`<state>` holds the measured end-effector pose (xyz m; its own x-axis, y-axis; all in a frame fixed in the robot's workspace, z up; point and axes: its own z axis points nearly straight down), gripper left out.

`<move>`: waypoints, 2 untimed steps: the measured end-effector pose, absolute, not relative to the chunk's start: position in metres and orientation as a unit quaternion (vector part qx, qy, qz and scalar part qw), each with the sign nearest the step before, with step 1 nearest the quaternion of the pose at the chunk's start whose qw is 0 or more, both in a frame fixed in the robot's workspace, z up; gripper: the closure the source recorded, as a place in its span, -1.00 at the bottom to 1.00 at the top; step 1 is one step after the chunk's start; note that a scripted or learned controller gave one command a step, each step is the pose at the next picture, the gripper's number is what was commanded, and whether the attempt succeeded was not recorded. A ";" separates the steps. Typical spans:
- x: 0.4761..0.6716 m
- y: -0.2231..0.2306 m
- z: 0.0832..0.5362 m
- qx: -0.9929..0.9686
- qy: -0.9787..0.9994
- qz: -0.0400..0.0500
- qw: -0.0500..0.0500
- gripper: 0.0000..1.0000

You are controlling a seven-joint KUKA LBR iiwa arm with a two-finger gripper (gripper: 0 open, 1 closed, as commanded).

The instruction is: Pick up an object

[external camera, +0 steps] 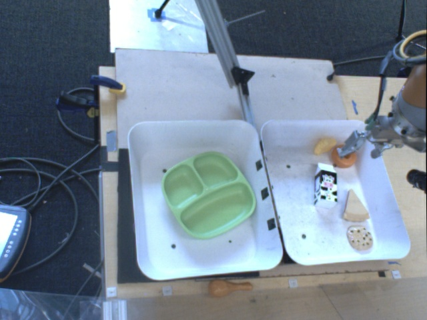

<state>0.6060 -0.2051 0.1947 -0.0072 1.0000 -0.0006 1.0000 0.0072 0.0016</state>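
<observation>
I see the tabletop [167,85] filling the middle of the frame, with two white bins side by side on it. The left bin [150,245] holds a green divided plate [209,194], tilted a little in the frame. The right bin [387,205] holds the small things. A milk carton [326,186] with a cow print lies near its middle. Just right of it and lower lies a cheese wedge [355,207], and below that a cookie [360,238] near the bin's lower right corner. A tan piece [325,145] lies in the upper part of the bin, and just right of it an orange doughnut [345,157].

The arm [410,109] comes in at the right edge, and the tool [355,143] sits over the upper part of the right bin, right above the doughnut. I cannot tell whether the tool is spread or pressed together, nor whether it touches the doughnut.

Below the bins, at the bottom of the frame, lies a small tan thing [230,287].
</observation>
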 end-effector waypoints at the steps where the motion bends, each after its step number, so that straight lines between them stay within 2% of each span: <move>1: 0.606 -0.205 0.195 0.704 0.710 0.000 0.001 -1.00; 2: 0.615 -0.206 0.148 0.704 0.710 -0.001 -0.001 -1.00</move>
